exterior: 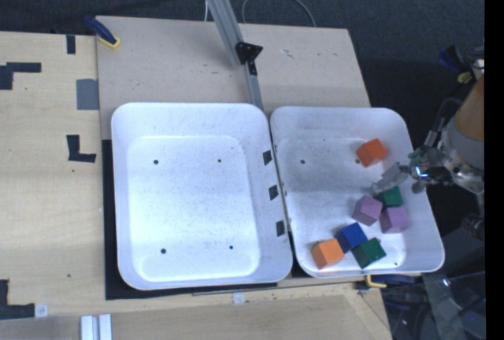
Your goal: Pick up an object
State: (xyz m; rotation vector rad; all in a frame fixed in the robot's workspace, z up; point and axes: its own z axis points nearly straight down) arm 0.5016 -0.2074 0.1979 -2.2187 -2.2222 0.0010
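The right bin point(315, 173) holds several small blocks. An orange block point(372, 151) lies apart near its far right. A green block point(390, 196), two purple blocks point(367, 209) point(394, 219), a blue block point(352, 235), another orange block point(327, 253) and a second green block point(368, 253) cluster at the near right. My gripper point(391, 176) reaches in over the bin's right rim, low and just above the first green block, between it and the far orange block. I see nothing held in it.
The left bin point(189, 197) lies beside the right one. A slanted metal bar point(224, 8) with a black clamp crosses the bench behind the bins. The arm's wrist point(465, 149) hangs over the right rim.
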